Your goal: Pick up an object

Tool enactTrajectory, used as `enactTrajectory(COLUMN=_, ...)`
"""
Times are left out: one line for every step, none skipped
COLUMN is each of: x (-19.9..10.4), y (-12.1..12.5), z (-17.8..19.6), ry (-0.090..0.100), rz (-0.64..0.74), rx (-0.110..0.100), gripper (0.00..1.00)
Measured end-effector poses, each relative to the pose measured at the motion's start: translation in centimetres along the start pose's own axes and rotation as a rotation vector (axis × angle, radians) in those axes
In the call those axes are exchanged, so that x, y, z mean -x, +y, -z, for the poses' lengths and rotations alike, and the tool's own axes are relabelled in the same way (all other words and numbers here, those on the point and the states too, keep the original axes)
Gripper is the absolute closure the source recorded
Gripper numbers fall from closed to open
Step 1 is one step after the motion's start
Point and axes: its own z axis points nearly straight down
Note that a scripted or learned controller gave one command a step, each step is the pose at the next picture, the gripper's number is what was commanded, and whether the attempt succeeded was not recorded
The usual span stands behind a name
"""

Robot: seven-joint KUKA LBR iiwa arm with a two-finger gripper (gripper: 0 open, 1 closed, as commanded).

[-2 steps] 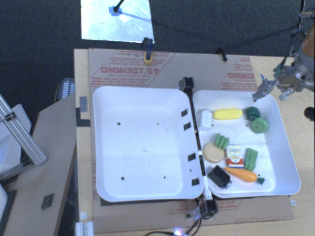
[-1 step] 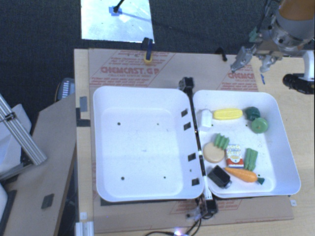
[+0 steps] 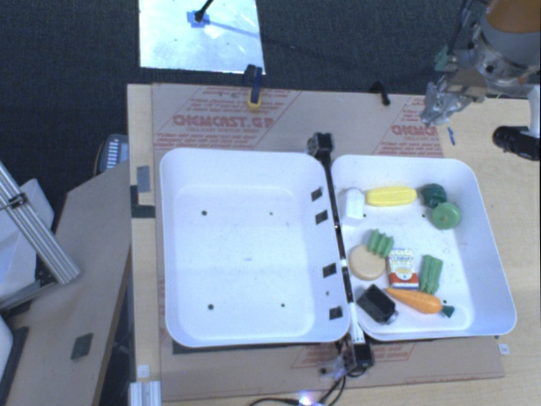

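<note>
The right bin point(image 3: 486, 252) holds several small items: a yellow corn cob point(image 3: 390, 196), a white block point(image 3: 354, 203), a dark green piece point(image 3: 434, 194), a green round fruit point(image 3: 445, 216), a tan disc point(image 3: 367, 264), a small red and white box point(image 3: 402, 268), green pieces point(image 3: 431, 273), an orange carrot point(image 3: 416, 300) and a black block point(image 3: 377, 304). My gripper point(image 3: 434, 113) hangs high above the bench, beyond the right bin's far edge, with nothing seen between its fingers.
The left bin point(image 3: 245, 244) sits beside the right one, with a black divider strip point(image 3: 331, 227) between them. A shiny metal plate point(image 3: 200, 24) lies at the back left. A yellow and blue clip point(image 3: 253, 91) stands on the cardboard sheet point(image 3: 220, 117).
</note>
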Motion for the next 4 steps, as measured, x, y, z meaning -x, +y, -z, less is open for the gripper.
enactTrajectory(x=-0.3, y=0.5, z=18.4, ry=-0.002, rz=-0.002, rx=0.014, gripper=1.00)
enactTrajectory(x=-4.0, y=0.4, z=6.9, ry=0.004, rz=-0.002, rx=-0.014, gripper=1.00)
enactTrajectory(x=-8.6, y=-0.1, z=-1.1, ry=0.005, rz=-0.001, rx=-0.013, gripper=1.00)
enactTrajectory(x=-19.1, y=0.6, z=3.5, ry=0.007, rz=0.006, rx=0.000, gripper=1.00)
